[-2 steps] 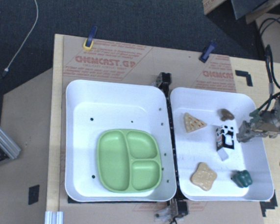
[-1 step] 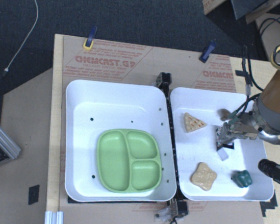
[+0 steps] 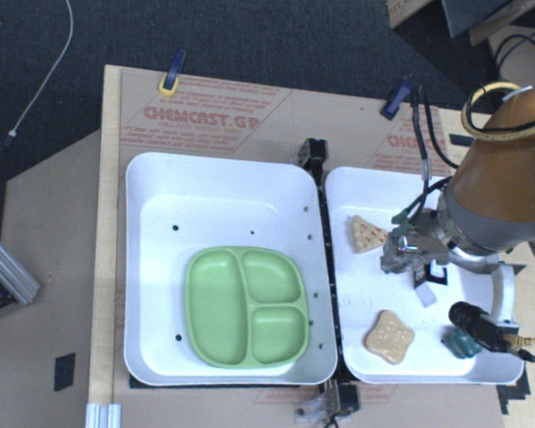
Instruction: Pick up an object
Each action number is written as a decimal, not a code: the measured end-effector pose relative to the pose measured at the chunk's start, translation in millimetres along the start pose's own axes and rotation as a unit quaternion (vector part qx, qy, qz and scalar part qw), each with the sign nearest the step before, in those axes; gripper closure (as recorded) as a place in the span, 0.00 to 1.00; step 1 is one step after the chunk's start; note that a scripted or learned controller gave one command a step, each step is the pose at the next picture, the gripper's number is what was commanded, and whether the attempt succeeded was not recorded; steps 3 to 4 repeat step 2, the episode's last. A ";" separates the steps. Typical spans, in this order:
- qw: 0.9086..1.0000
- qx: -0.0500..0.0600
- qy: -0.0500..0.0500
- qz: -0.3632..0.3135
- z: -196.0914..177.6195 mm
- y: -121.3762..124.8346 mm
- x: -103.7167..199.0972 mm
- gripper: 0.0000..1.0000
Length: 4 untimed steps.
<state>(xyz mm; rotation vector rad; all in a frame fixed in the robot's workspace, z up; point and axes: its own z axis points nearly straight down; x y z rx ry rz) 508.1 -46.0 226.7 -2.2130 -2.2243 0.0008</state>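
Claw [image 3: 405, 255], grip state indiscernible, low in right bin [image 3: 478, 370] beside cracker wedge [image 3: 367, 234]; misaligned closing could nudge the wedge away.

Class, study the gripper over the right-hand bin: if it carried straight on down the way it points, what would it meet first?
Probably the bare white floor of the right bin, beside the triangular cracker; the gripper hangs just right of it, though depth is unclear.

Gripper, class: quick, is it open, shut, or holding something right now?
Gripper: cannot be told; it hangs over the right bin beside the triangular cracker.
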 end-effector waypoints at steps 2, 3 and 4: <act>1.000 -0.002 -0.001 0.000 10.5 17.1 114.1 1.00; 1.000 -0.002 -0.001 0.000 10.5 17.1 114.1 1.00; 1.000 -0.002 -0.001 0.000 10.5 17.1 114.1 1.00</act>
